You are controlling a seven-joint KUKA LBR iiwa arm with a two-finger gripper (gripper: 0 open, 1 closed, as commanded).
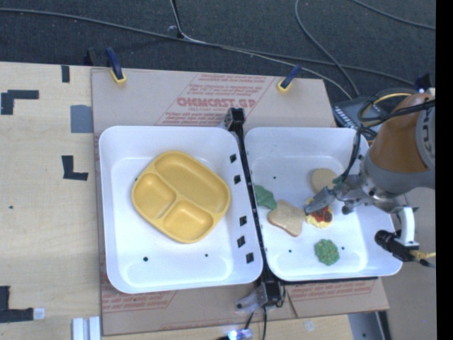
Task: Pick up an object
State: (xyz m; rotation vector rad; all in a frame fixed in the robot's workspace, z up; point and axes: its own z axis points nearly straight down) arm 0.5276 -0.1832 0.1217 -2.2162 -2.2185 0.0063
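The gripper (320, 207) is low in the right bin (283, 144), over a small red and yellow toy (320, 220); whether its fingers are apart or together, I cannot tell. Beside lie a tan bread-shaped piece (286, 219), a round tan piece (323, 178) and two green pieces (327, 251) (265, 197). The left bin (113, 154) holds a yellow divided tray (181, 196).
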